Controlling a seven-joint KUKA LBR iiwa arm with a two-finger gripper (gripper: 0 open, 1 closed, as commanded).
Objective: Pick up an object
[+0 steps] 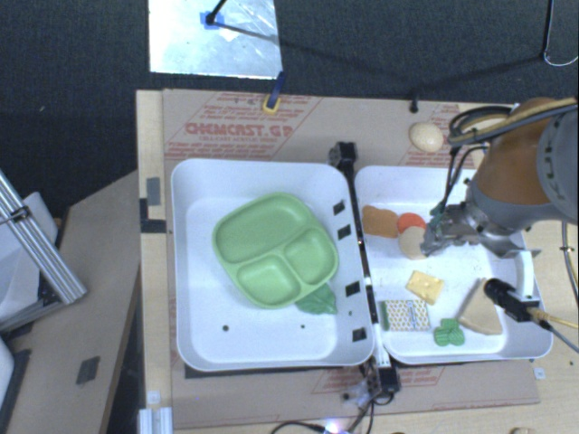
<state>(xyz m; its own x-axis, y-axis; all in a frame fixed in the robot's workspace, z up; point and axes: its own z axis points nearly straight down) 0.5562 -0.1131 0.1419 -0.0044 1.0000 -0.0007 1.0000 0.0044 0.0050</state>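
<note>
The right bin [389, 183] holds several small items. An orange-brown bread-like piece [380, 221] lies at the left, with a red round piece [412, 221] and a pale round ball [412, 241] beside it. Lower down are a yellow cheese slice [424, 286], a patterned square cracker [406, 315], a green leafy piece [447, 334] and a tan wedge [479, 315]. My gripper [438, 236] hangs low over the bin, right beside the pale ball and the red piece. The wrist hides its fingers.
The left bin [194, 242] carries a green divided plate [276, 250] with a green leafy bit [317, 302] at its lower edge. A beige egg-shaped object [426, 136] rests on the bench behind the right bin. The grey and orange arm [520, 174] covers the bin's right side.
</note>
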